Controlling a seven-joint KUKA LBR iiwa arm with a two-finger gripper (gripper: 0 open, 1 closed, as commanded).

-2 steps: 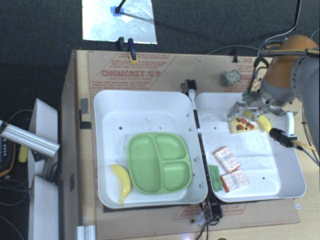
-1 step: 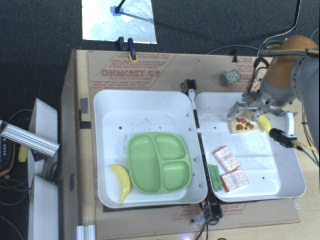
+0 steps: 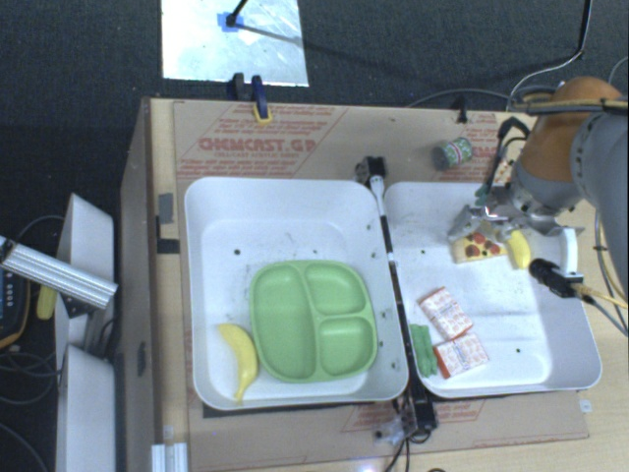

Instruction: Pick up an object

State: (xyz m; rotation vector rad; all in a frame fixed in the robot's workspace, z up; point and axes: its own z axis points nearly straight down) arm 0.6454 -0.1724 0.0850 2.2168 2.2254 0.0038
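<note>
Pizza slice [image 3: 479, 248] | seemingly touching fingers [image 3: 488, 226] | right bin [image 3: 550, 362]

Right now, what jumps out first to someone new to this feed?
The green divided plate in the left bin, with a yellow banana lying against its lower-left edge. Next, the grey arm reaching into the right bin, its gripper low over a pizza-slice toy near the bin's top. Two red-and-white packets lie nearer the camera.

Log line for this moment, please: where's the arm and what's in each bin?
gripper: right bin's far end, over pizza-slice toy | also there: yellow piece, two red-white packets, green strip | left bin: green divided plate, yellow banana
</note>
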